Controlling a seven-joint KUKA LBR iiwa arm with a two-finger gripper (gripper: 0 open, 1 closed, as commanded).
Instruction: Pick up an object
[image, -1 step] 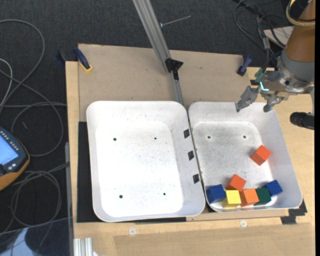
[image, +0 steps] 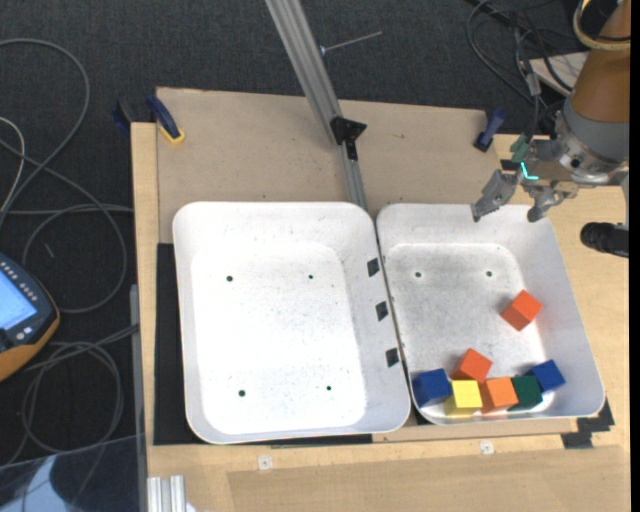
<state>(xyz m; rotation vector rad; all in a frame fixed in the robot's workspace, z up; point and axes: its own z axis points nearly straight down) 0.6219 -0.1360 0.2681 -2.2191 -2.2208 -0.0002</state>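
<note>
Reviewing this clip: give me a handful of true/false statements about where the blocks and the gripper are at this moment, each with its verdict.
1. All the blocks lie in the right bin. True.
2. The gripper holds an orange block between its fingers. False: the open fingers have nothing between them, and the gripper hangs over the right bin's far edge.
3. One orange block lies apart from the others, nearer the middle of its bin. True.
4. The yellow block sits in the left bin. False: it sits in the cluster along the right bin's near edge, next to a blue block.
5. The cluster includes a green block. True.
</note>
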